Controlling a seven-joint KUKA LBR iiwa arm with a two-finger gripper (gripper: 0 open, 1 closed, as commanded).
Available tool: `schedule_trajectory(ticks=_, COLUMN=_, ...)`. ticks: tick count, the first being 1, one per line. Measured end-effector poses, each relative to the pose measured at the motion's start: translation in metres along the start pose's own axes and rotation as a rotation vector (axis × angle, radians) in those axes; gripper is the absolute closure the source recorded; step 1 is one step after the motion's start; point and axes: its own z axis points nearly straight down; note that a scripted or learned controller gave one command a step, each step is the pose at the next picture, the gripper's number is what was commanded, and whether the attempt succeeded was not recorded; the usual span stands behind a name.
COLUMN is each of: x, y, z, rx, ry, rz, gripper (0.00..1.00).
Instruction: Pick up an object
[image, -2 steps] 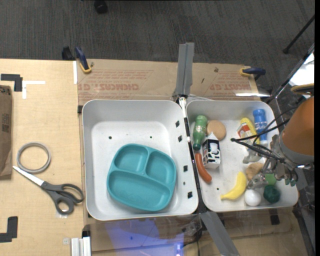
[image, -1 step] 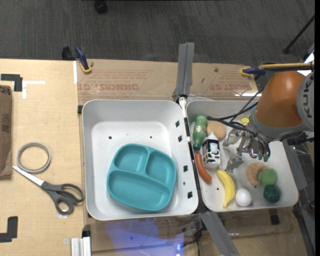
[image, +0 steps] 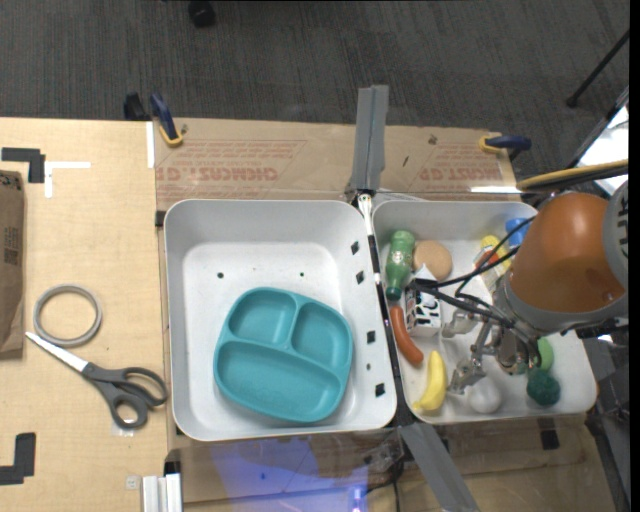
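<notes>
My gripper hangs low in the right bin, beneath the orange wrist band. Its metal fingers spread a little apart over the bin floor, with nothing visible between them. A yellow banana lies just left of the fingers. A pale grey-white object sits right below them. To the right are a dark green ball and a lighter green piece. Further left in the bin lie a red-orange sausage, a green bottle, a tan egg-shaped thing and a black-and-white carton.
The left bin holds a teal divided plate. Scissors and a tape roll lie on the wooden bench to the left. Black cables run from the arm across the right bin. Clamps hold a cardboard sheet behind the bins.
</notes>
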Motion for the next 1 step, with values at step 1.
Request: schedule_trajectory(ticks=1, x=-0.06, y=0.0128, z=-0.0002, rx=0.0, ry=-0.002, rz=0.316, gripper=0.0)
